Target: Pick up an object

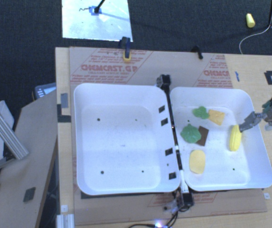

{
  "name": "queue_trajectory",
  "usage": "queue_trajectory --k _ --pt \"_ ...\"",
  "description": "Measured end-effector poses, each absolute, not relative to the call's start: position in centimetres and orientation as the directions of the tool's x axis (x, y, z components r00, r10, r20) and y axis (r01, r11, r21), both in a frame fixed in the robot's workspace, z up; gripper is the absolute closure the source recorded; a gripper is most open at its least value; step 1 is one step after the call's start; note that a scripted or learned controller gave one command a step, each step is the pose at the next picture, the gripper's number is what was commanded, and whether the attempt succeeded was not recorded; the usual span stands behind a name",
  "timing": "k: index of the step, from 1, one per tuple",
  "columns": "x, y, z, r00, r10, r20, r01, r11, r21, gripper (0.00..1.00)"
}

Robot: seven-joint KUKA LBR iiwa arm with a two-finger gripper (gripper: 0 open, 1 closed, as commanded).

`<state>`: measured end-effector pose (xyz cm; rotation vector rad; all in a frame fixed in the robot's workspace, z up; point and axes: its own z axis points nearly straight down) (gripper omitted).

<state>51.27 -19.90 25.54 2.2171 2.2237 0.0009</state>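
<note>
while its finger spread cannot be told, the grey claw point(248, 123) hovers just right of the yellow banana-shaped plastic toy point(235, 137).

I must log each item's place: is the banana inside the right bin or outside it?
Inside. The banana lies on the floor of the right bin, near its right wall, apart from the other items.
</note>
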Motion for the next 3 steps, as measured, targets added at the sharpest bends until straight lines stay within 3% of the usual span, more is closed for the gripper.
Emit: queue_trajectory --k 1,2,3 --pt "54.4 -13.2 7.9 -0.008 1.000 0.004 1.000 0.008 0.002 0.00" --pt "60.8 -9.1 8.6 -0.008 1.000 0.000 1.000 0.008 0.008 0.00" --pt "54.7 -11.0 8.4 0.001 1.000 0.000 1.000 -0.001 -0.002 0.00"
